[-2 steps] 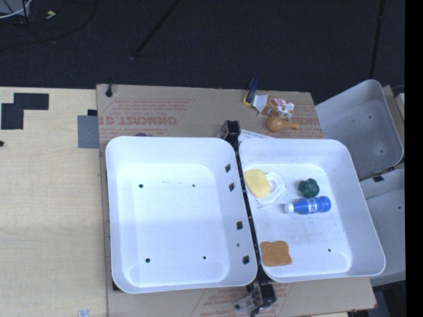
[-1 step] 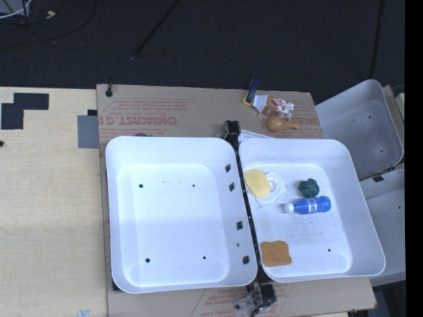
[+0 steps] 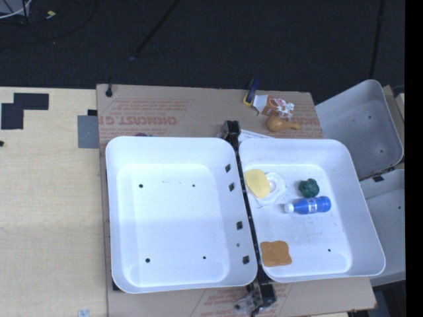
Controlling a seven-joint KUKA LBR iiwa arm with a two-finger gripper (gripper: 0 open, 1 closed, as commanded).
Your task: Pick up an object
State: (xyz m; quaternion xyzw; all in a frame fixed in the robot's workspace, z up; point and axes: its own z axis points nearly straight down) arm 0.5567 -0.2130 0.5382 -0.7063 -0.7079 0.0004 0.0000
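The right bin [image 3: 344, 157] held a blue bottle [image 3: 310, 206] with a white cap, a green lump [image 3: 308, 188], a yellow piece [image 3: 258, 183] and a brown square [image 3: 275, 253]. Red print on the cardboard [image 3: 152, 114] lay upside down, too blurred to read.

Bright, sharp (dark upper background)
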